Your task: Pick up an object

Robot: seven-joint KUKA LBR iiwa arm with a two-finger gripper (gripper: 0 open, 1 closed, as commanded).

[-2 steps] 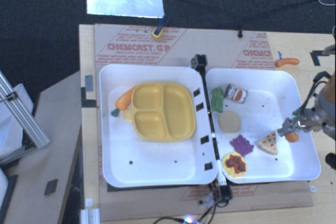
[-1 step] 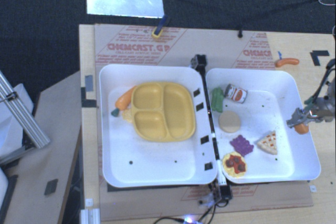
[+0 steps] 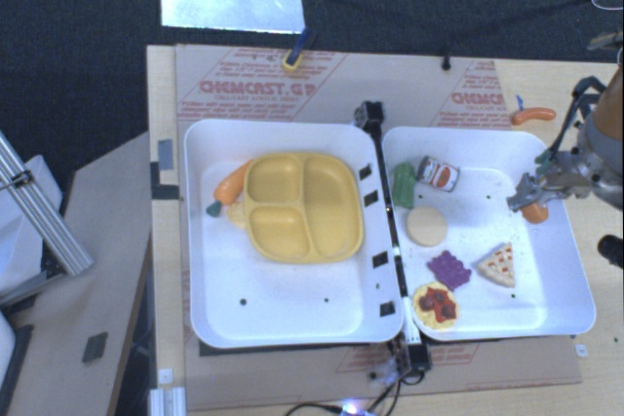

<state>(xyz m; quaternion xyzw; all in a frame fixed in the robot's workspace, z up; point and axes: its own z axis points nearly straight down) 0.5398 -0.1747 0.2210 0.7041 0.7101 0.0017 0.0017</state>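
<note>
My jaws hang over the right bin point(image 3: 561, 307) at its right edge, pinched on a small orange piece point(image 3: 534, 212); its long axis is unclear.

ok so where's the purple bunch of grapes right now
The purple toy bunch of grapes lies in the right-hand white bin, toward its front, between the round beige cookie above it and the small pizza below.
</note>
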